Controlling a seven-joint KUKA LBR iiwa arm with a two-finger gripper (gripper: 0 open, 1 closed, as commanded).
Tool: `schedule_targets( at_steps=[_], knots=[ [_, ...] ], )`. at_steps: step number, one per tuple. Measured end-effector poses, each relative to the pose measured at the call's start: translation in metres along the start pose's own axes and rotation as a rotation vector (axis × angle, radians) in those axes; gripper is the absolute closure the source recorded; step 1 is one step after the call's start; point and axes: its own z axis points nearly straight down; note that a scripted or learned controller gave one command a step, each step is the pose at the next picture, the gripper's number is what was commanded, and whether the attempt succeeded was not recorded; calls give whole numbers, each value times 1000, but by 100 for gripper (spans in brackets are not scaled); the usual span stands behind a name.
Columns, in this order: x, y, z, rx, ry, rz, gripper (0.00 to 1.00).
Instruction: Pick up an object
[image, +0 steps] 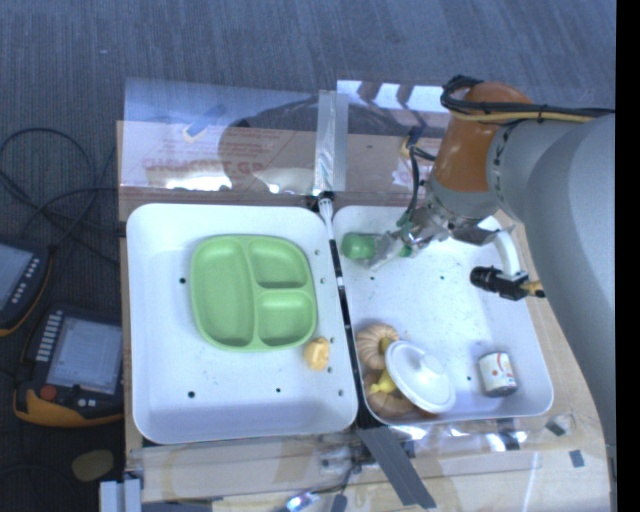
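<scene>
Gripper (389, 247) low in the far-left corner of the right bin (520, 345), tip just beside a green round object (356, 245), perhaps touching it. Cannot tell from here whether the gripper is spread or closed, nor whether it has the object.

Progress, my judgement: approach made, grasp unconfirmed, lift not yet done. The green object sits on the bin floor by the wall.

Other candidates in this bin, near edge: tan ring (374, 342), white lid (420, 376) lying partly over it, small can (497, 371) apart to the right.

Left bin (160, 390): green divided plate (250, 292), small yellow piece (317, 353) by its corner.

Surroundings: clear sheeting (230, 150) behind the bins, grey carpet (60, 60), cables, a pendant (75, 365) on the floor at left.
</scene>
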Motion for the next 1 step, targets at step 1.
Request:
schedule_targets(
  at_steps=[1],
  knots=[
    [2,-8,-32,-4,-21,-139,100]
  ],
)
